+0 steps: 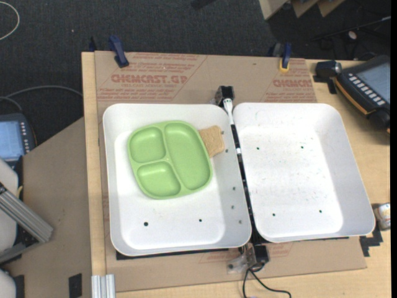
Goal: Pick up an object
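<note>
Two objects lie in the left bin (124,228), and either could serve as the thing to pick up. One is a green divided plate (170,160) with three compartments, sitting in the upper half of that bin. It looks like light, stiff moulded plastic, smooth and probably slippery; I judge that its raised outer rim, or one of the ridges between compartments, is the only place narrow enough to pinch, since the plate is far too broad to span. The second object is a small tan square, seemingly a sponge or a piece of cork (213,141), at about two o'clock from the plate's centre, with one edge tucked against or just under the plate's rim; which of the two I cannot tell. It looks light and somewhat soft, with a matt surface that should give better friction, and its free corner toward the bin's right wall offers two opposite sides to close on. That makes it the easier candidate, in my view.

Moving outward, the right bin (298,166) lies just beside the left one, their inner walls touching along the middle. Both rest on a brown board (155,73) printed with red lettering and clamped at its far edge, on the bench. At two o'clock in the view a teach pendant (366,89) rests on the bench. As for the jaws, I cannot tell their state.
</note>
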Tool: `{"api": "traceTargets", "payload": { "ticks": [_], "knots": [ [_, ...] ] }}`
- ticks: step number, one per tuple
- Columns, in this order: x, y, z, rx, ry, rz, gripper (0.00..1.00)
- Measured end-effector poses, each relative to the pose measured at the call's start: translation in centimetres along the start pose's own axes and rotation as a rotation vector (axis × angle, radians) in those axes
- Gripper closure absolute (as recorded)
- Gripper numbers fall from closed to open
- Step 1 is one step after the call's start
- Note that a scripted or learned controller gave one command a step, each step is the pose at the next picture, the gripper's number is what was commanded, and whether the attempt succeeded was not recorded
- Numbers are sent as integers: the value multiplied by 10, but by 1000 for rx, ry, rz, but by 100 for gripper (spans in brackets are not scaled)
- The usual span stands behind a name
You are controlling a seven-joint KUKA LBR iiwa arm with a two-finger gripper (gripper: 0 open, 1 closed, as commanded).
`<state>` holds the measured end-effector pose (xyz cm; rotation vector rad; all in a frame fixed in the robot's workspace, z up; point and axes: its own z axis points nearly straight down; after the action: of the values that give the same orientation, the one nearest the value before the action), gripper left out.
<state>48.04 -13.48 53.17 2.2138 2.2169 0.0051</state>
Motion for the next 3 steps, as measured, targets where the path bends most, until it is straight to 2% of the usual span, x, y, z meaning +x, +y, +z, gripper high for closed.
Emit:
{"api": "traceTargets", "payload": {
  "ticks": [1, 2, 3],
  "knots": [
    [24, -3, 148, 25, 7, 1, 100],
    [-24, 12, 105, 1, -1, 6, 100],
    [-6, -4, 196, 18, 7, 2, 100]
  ]
}}
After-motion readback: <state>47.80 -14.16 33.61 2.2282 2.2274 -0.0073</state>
